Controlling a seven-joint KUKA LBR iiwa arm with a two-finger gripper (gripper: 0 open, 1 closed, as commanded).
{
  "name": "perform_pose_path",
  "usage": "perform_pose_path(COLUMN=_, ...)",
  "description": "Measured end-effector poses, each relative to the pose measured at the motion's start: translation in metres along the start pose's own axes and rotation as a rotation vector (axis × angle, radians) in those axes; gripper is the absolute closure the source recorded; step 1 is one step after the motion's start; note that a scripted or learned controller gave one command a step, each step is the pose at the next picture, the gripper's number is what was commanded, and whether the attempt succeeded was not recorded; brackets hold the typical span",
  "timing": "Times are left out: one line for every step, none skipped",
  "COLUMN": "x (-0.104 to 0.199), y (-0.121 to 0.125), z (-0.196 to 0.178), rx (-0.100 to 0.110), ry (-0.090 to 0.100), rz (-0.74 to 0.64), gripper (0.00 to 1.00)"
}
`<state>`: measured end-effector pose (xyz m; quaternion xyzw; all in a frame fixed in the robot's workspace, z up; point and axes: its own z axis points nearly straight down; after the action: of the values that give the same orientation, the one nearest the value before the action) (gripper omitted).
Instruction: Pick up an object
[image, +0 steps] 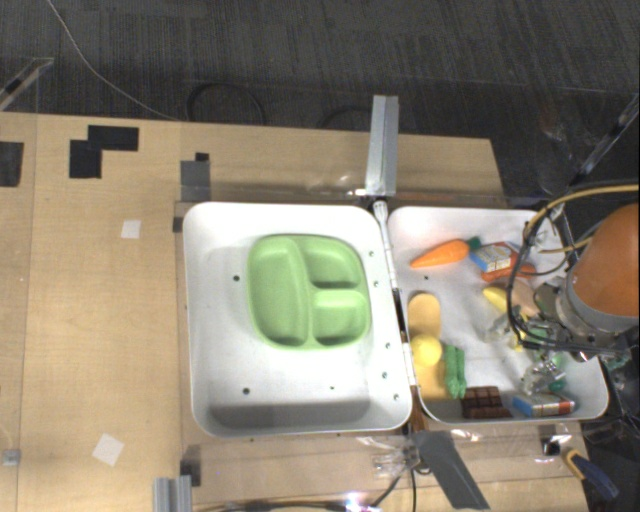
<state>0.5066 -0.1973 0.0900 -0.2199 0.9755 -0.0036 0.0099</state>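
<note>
Gripper (543, 372) low over right bin (455, 225), near its right wall; fingers lost among cables, grip state cannot be told. Bin contents: carrot (440, 253) at top, yellow lemon (427, 351) left, green piece (455, 370) beside it, chocolate bar (482, 402) at bottom. Left bin (215, 330) carries a green divided tray (305, 290).

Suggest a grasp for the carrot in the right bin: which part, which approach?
Grip the carrot across its thick orange middle, coming straight down from above. It lies flat, nearly horizontal, green top toward the small box, pointed tip toward the bin divider. Bare floor on both long sides should leave the end effector room, probably.
</note>
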Motion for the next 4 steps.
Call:
perform_pose_path(x=0.002, y=0.006, z=0.000, rx=0.005, ry=-0.002, rz=0.001, gripper=0.00)
perform_pose_path(x=-0.001, y=0.013, z=-0.001, rx=0.006, ry=0.000, rz=-0.087, gripper=0.00)
perform_pose_path(x=-0.004, y=0.022, z=-0.001, rx=0.005, ry=0.000, rz=-0.083, gripper=0.00)
perform_pose_path(x=-0.008, y=0.019, z=0.000, rx=-0.002, ry=0.007, rz=-0.090, gripper=0.00)
